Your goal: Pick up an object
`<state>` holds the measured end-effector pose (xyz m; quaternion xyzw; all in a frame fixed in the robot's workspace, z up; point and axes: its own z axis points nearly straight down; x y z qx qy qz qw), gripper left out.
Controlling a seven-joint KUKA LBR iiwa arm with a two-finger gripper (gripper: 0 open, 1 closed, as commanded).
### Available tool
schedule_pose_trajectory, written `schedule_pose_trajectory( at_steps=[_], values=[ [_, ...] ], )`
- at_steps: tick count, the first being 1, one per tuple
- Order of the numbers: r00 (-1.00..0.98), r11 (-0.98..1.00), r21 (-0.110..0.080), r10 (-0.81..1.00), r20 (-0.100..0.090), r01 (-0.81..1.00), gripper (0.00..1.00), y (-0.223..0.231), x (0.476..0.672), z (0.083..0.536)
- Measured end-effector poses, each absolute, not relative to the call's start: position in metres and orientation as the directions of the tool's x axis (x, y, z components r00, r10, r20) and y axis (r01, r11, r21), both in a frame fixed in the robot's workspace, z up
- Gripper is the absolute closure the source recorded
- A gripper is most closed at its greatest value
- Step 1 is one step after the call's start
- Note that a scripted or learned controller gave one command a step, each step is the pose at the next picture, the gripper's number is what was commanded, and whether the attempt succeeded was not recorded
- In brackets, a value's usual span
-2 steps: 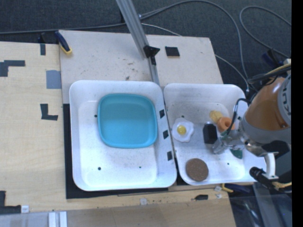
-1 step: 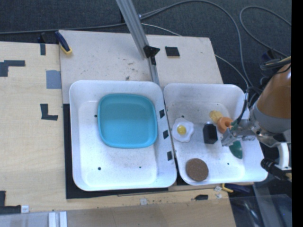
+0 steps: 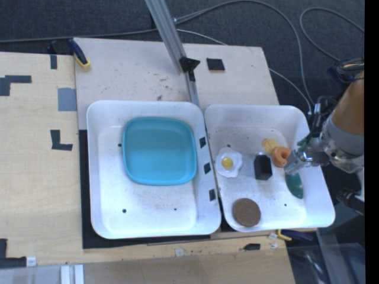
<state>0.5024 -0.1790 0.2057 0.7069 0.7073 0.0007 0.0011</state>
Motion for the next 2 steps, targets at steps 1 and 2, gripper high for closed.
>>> schedule_pose_trajectory(
  at_steps=[1,2],
  values=[
    [0.0,0.0,0.002,1.0,0.0,1.0,1.0,-0.179,0.503,0.234],
    [-0.004,0.004,0.0,1.0,0.001,1.0,1.0,-0.134,0.503,0.24]
  ],
)
